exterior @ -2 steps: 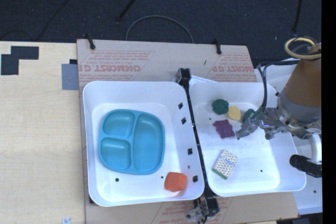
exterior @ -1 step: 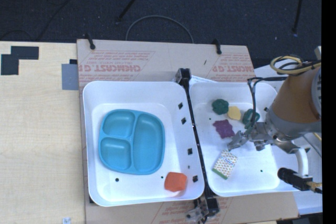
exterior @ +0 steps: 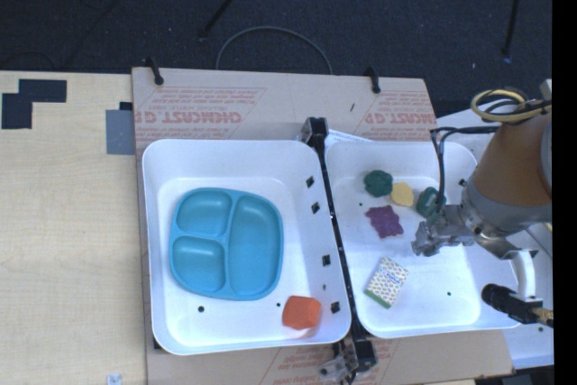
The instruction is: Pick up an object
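Reaching in from the right, the arm (exterior: 509,171) hangs its claw (exterior: 429,241) low over the right bin (exterior: 455,307), grip unclear

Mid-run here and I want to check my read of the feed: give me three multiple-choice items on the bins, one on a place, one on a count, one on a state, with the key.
1. Where does the orange block lie?
A. In the left bin, near its front right corner
B. On the blue tray
C. In the right bin

2. How many compartments does the blue tray have?
A. Two
B. Three
C. Five

3. How does the patterned packet stand to the gripper?
A. Clamped in it
B. Lying loose on the right bin's floor
C. Hanging from it

Key: 1 A, it sits off the tray by the divider; 2 B, two small and one long; 3 B, it lies flat, apart from the gripper.
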Available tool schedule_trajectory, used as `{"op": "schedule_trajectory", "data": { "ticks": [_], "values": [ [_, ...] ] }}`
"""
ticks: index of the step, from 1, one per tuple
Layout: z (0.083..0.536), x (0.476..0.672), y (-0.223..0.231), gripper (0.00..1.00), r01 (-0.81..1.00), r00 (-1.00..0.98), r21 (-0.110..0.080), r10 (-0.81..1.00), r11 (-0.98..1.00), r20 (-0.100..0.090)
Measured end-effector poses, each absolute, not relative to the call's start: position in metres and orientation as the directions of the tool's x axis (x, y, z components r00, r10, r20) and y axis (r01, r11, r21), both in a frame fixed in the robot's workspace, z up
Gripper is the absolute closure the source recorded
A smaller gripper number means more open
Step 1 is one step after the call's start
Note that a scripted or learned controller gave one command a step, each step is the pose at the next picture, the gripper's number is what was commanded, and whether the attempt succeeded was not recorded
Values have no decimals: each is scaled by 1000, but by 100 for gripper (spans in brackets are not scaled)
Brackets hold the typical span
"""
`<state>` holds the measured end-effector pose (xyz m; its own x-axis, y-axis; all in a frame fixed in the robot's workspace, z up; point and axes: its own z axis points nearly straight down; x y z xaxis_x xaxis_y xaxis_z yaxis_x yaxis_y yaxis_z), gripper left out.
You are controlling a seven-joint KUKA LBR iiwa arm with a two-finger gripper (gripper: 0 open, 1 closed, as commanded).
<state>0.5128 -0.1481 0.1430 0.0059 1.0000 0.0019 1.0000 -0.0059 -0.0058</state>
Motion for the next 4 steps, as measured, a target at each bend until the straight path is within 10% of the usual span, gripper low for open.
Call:
{"op": "schedule_trajectory", "data": {
  "ticks": [2, 4],
  "values": [
    [248, 518, -141, 100, 1000, -2, 4, 1000, 2, -1],
    [256, 532, -85, 100, 1000, -4, -4, 1000, 4, 2]
  ]
}}
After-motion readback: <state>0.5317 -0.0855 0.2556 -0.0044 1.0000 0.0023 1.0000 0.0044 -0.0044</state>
